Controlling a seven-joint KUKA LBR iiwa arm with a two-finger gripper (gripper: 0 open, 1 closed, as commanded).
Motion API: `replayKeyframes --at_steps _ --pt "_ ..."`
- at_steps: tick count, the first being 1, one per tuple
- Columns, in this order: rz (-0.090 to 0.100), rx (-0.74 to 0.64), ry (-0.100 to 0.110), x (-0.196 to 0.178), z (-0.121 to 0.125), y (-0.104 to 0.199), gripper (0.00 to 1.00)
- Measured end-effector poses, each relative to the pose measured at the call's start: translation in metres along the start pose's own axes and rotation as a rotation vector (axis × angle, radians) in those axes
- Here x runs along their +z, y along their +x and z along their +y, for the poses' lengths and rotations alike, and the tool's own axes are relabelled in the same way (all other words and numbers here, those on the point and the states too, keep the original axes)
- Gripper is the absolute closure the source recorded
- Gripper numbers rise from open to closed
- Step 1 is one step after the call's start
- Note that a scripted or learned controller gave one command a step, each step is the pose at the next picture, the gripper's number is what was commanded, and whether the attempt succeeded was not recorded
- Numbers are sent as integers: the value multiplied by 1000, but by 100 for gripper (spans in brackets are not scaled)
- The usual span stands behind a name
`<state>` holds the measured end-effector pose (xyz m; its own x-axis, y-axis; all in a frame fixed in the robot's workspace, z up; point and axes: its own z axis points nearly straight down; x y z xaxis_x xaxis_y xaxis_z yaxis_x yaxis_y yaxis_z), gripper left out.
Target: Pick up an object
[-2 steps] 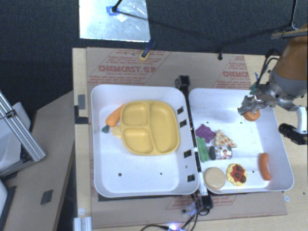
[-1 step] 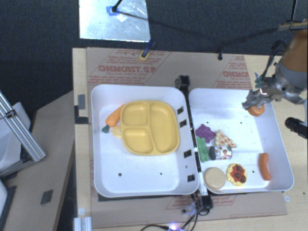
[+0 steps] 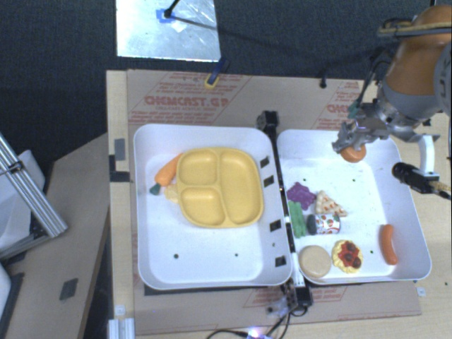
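Observation:
My gripper hangs over the far part of the right bin, at the end of the grey arm with its orange band. A small round orange fruit sits right under its tip, partly covered by it. Whether the fruit is gripped or just lies below cannot be made out. Other loose items lie nearer the bin's front: a purple grape bunch, a pizza slice, a small can, a green piece, a tan round bun, a spaghetti dish and a sausage.
The left bin holds a yellow divided plate with a carrot at its left edge. A black divider runs between the bins. A black fixture sticks in over the right bin's right rim.

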<state>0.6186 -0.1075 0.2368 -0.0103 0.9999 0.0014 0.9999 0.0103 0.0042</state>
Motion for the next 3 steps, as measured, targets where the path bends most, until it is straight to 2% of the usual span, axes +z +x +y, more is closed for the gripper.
replayKeyframes --at_steps 1,2,3 --pt "0 1 2 0 0 50 100" --pt "1 0 3 14 11 105 100" --pt "2 0 1 3 20 158 100"
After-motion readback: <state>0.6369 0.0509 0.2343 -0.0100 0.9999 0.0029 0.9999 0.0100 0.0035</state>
